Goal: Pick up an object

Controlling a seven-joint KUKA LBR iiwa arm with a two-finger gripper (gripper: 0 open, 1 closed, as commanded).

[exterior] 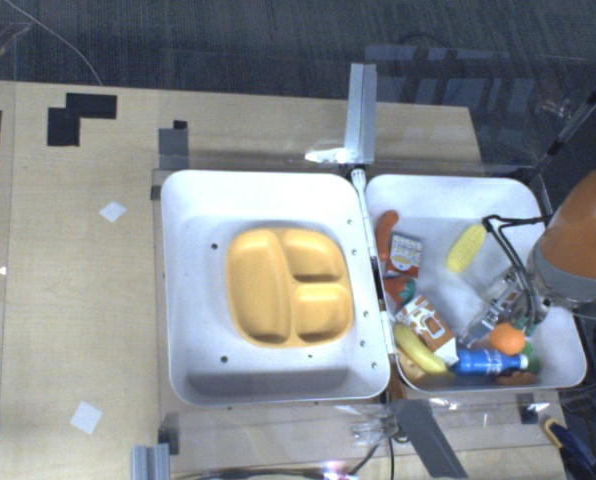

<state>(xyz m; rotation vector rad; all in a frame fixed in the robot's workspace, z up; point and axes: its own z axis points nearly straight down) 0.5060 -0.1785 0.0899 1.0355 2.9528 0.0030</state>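
The right bin [448,193] holds several small items. Among them are a yellow corn cob [465,247], a banana [419,351], a blue bottle [483,362] lying flat, an orange ball [509,340], a brown-and-white carton [425,321], a small grey box [406,252] and a red piece [387,236]. My gripper [495,315] reaches in from the right and is low inside this bin. It sits just above the orange ball and the blue bottle, right of the carton. I see nothing held in it.
The left bin [193,268] carries a yellow compartment plate [283,285] in its middle. A metal post [361,113] stands behind the wall where the two bins meet. A black cable [508,243] loops from the wrist over the right bin.
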